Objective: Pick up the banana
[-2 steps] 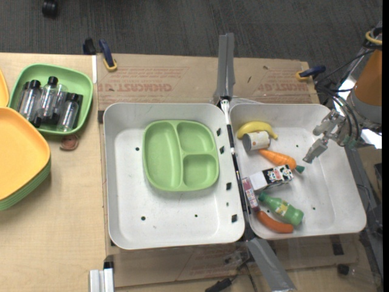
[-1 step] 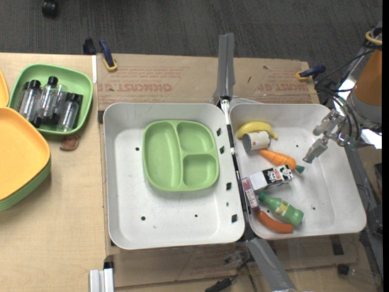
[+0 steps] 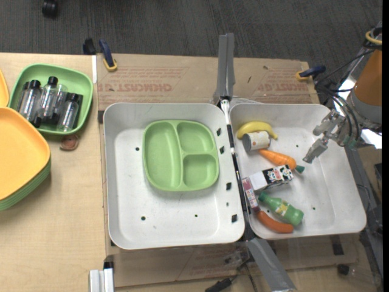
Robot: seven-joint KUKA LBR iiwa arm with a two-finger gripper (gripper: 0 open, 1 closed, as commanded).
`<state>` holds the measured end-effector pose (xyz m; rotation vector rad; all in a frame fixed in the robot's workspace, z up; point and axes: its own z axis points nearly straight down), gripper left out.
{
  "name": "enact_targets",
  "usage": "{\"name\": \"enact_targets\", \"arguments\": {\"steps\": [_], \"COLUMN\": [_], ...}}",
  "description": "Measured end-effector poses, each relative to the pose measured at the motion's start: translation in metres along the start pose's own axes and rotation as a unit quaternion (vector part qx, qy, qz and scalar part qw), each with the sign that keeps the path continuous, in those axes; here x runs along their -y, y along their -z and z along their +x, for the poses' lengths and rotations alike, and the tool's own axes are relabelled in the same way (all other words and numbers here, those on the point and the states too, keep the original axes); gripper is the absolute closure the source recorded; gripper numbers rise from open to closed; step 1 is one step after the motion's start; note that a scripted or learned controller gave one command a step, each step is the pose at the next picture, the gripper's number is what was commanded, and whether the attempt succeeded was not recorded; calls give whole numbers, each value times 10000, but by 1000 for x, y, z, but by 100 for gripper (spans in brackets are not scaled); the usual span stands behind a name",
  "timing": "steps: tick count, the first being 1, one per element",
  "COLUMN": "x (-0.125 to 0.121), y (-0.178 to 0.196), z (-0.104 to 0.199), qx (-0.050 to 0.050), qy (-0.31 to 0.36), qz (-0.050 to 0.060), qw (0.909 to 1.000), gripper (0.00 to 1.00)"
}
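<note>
Right bin, near end: a green bottle (image 3: 281, 208) lies over an orange piece (image 3: 273, 222) by the front rim.
Open room: bare white floor (image 3: 328, 187) along the right bin's outer side.
End effector (image 3: 322, 140): over that bare side, fingers spread apart, holding nothing.
Carrot (image 3: 278, 157): mid-bin.
Banana (image 3: 256, 128): yellow, curved, at the far end, touching a small can (image 3: 257, 141).

Bright, even overhead light, soft faint shadows, mild glare on the white bins (image 3: 115, 181), focus sharp throughout
</note>
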<state>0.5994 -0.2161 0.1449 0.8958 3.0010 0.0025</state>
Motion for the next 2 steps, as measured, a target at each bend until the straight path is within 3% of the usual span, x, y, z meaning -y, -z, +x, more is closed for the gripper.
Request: {"name": "enact_targets", "arguments": {"steps": [2], "x": [0], "y": [0], "z": [0], "qx": [0], "qy": [0], "qz": [0], "qw": [10000], "gripper": [0]}}
